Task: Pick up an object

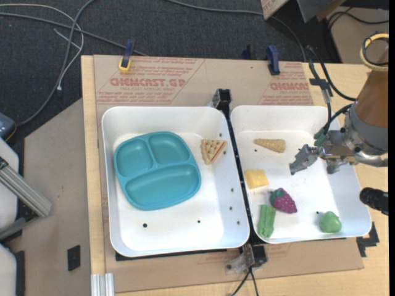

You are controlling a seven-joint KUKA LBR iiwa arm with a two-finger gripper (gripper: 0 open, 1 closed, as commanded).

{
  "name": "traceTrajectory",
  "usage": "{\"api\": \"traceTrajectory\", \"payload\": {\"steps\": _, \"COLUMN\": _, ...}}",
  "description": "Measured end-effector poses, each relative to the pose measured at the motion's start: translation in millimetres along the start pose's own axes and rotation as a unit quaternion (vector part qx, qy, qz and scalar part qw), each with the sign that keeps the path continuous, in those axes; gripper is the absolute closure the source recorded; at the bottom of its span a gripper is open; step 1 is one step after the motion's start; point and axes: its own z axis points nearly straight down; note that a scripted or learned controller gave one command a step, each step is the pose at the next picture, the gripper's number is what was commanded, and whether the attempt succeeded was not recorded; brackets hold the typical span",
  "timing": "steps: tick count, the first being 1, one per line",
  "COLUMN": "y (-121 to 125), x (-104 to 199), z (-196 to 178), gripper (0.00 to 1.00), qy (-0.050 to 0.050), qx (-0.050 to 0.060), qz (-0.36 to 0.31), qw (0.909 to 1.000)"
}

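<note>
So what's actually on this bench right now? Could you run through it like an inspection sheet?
Surface: two white bins, left bin and right bin, on cardboard.
Job's things: right bin holds cone, yellow block, grapes, green stalk, green pepper.
Clutter: left bin holds teal divided plate and waffle piece.
Grippers: gripper over right bin, holding nothing.
Cables: loose cables on floor.
Surroundings: blue clamps, dark carpet.
</note>
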Motion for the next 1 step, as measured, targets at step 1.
{"api": "traceTrajectory", "payload": {"steps": 1, "y": 1.4, "x": 0.0, "z": -2.8, "gripper": 0.0, "qy": 0.0, "qx": -0.003, "qz": -0.001, "qw": 1.0}}
